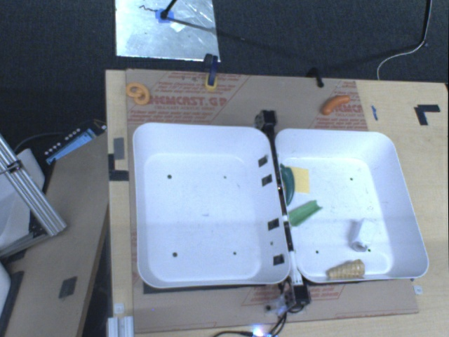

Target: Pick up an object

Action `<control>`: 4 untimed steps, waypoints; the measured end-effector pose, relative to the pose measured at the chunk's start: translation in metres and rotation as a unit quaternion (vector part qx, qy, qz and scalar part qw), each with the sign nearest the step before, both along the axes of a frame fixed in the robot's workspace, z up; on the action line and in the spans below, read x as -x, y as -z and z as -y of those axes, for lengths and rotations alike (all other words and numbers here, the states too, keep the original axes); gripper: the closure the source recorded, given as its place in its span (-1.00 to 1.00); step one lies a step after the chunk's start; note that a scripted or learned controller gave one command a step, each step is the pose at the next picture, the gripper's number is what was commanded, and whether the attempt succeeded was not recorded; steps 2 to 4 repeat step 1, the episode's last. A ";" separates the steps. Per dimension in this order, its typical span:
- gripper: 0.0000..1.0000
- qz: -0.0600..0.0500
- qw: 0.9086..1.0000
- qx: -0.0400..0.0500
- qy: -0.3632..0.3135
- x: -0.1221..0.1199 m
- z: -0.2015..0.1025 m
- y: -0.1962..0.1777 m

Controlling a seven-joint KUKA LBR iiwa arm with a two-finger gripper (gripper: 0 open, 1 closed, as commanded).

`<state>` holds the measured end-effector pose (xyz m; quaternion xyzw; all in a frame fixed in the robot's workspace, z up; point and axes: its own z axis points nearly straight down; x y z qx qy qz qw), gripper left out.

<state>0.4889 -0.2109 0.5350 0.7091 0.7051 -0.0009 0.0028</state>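
A brown board (280, 93) on dark carpet (56, 48) bears both bins. The right bin (403, 209), at 3 o'clock, holds a yellow square (299, 180), green strip (304, 212), grey cylinder (358, 234) and waffle cone (346, 269). A silver sheet (167, 20) lies at 12 o'clock. The claw's state cannot be told.

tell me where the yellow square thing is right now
The yellow square lies in the right bin, close to its left wall by the divider between the bins, just above the green piece.
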 end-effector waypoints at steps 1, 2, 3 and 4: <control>1.00 -0.003 1.000 -0.004 -0.008 0.002 -0.090 0.083; 1.00 -0.003 1.000 -0.004 -0.008 0.002 -0.090 0.083; 1.00 -0.003 1.000 -0.004 -0.008 0.002 -0.090 0.083; 1.00 -0.003 1.000 -0.004 -0.008 0.002 -0.090 0.083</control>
